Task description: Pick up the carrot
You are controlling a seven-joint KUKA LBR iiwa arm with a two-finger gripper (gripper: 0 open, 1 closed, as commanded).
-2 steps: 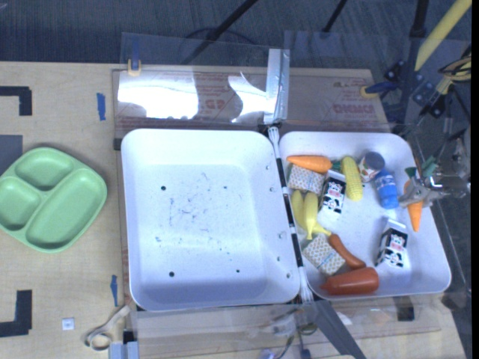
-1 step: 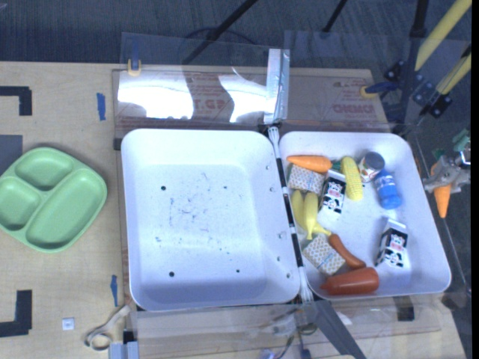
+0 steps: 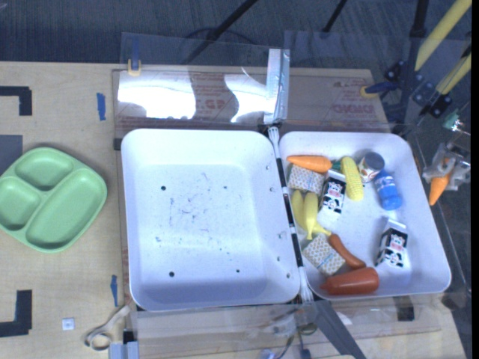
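The carrot (image 3: 308, 163) is an orange, tapered piece lying crosswise at the back left of the right bin (image 3: 419, 223), close to the divider between the bins. A checkered packet (image 3: 305, 179) touches its front side. At the view's right edge, just past the right bin's rim, hangs a grey part that looks like my gripper (image 3: 441, 172), with a small orange piece (image 3: 436, 190) under it. It is well to the right of the carrot, with the whole bin between them.
The right bin also holds a yellow corn cob (image 3: 352, 179), bananas (image 3: 303, 209), two black-and-white cartons (image 3: 333, 194), a blue bottle (image 3: 388, 189), a grey can (image 3: 369, 161) and a red sausage (image 3: 350, 281). The left bin (image 3: 150, 152) adjoins it. A green divided plate (image 3: 49, 199) lies far left.
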